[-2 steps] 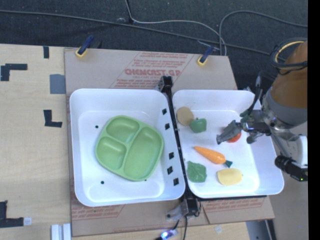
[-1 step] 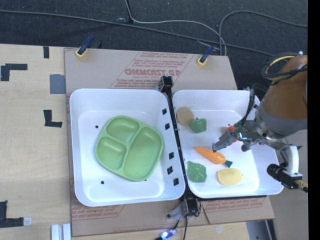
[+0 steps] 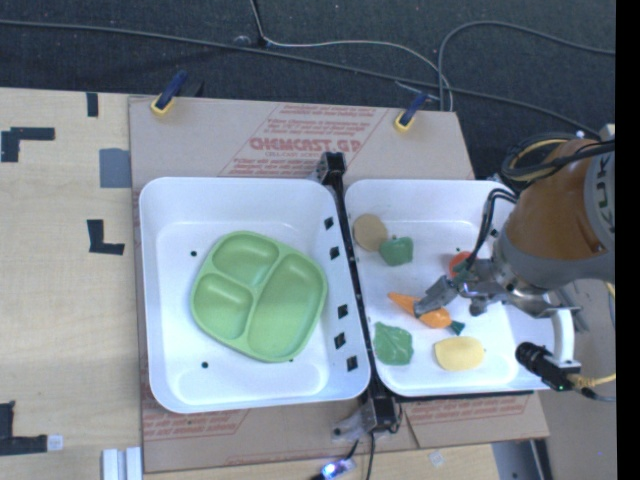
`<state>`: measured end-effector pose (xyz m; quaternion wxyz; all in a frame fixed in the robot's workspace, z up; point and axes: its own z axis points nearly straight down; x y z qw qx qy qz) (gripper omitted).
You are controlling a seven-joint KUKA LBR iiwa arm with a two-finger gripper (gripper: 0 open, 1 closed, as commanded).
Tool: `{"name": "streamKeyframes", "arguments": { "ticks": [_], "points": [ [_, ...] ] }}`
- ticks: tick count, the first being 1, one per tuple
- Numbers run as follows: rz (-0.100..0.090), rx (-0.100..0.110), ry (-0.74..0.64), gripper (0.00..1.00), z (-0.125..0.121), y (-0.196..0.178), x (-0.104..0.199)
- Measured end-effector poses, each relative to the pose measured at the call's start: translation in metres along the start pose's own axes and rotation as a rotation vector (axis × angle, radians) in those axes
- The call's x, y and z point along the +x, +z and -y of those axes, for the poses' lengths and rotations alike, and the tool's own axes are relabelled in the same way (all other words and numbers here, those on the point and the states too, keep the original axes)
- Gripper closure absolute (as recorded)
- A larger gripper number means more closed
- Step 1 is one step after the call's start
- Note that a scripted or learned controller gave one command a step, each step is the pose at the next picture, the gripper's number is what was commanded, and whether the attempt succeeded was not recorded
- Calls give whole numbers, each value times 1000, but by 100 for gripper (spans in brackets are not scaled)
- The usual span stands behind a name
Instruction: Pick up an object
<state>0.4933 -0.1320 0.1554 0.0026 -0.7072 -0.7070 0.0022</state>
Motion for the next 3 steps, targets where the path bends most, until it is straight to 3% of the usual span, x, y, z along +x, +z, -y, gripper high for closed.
{"name": "streamKeyframes", "arguments": {
  "ticks": [1,2,3],
  "points": [
    [0,1,-1,0,-4,50,-7],
    [-1,-2,-2,100,-5,37,-6],
    [1,-10,-3,100,-13,-17,1]
  ]
}}
